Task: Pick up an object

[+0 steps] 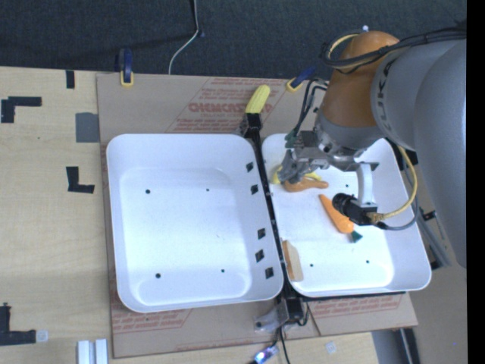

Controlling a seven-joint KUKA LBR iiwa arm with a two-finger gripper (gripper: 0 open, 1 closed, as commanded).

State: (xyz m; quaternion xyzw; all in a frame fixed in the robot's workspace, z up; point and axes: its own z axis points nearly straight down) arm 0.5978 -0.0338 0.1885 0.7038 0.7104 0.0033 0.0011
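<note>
My gripper hangs low over the upper left part of the right bin, right above a yellow and orange object lying on the bin floor. Its tips touch or nearly touch that object. An orange carrot-shaped toy with a green end lies to the lower right of it, partly behind a black cable fitting. A small tan wooden block rests by the bin's left wall near the front.
The left bin sits beside the right one, divided by black clips. A yellow-handled clamp holds the bins at the back. The grey arm with its orange band covers the right bin's back right.
</note>
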